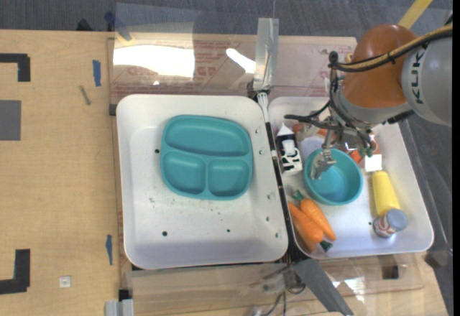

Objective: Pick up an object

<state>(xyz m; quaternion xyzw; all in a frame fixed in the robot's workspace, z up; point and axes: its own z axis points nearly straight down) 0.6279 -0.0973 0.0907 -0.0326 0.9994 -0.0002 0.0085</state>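
Starting at the left, we see the bare wooden worktop [50, 185], and then the left shallow white bin [144, 235], which carries a teal plastic divided plate [207, 156] lying flat near its middle. It looks stiff and light, but it is wide and low, so we judge it a poor candidate for a two-finger pinch.

Across the divider, in the right shallow white bin [413, 235], a small black-and-white carton [289, 153] lies against the left wall. Just below it lies an orange toy carrot [312, 221], probably soft or light and somewhat rounded, so it could roll under pressure.

Beside the carrot sits the round teal plastic bowl [335, 179], upright with its opening facing up. The hand [325, 162] is at the bowl's upper left rim, its metal tips reaching into the opening; we cannot tell whether they are spread or pressed together, nor whether they grip anything. We take the bowl to be light, rigid and smooth, so slippery; the rim wall is the natural hold, one finger inside and one outside.

Furthest right, a yellow plastic bottle with a grey cap [385, 200] lies on its side, apart from the bowl. It seems stiff and light, best pinched across its body.
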